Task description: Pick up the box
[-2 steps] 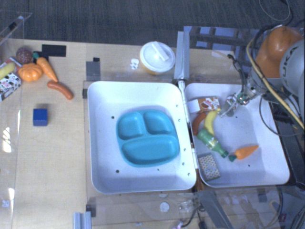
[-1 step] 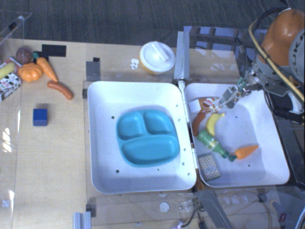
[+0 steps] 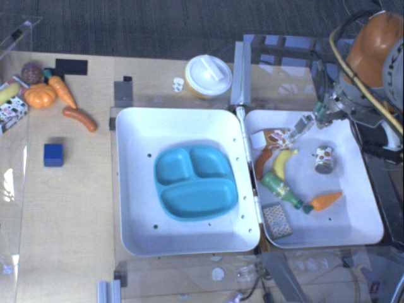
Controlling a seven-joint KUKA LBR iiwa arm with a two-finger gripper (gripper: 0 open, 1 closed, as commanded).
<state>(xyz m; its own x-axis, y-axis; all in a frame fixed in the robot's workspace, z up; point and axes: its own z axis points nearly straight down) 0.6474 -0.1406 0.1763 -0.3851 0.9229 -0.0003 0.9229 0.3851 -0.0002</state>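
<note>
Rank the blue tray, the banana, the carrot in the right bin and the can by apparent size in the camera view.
1. Blue tray, by far.
2. Banana and carrot: too alike to rank.
3. Can, smallest.

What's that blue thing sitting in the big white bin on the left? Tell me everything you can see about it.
It is a blue tray, a divided plate with rounded corners that looks like smooth moulded plastic. It has three compartments: two smaller ones side by side at the far end and one wide one at the near end. It lies flat, turned a little askew, near the middle of the left bin, resting on the bin's floor. Nothing lies in it, and it stands apart from the bin's walls.
</note>
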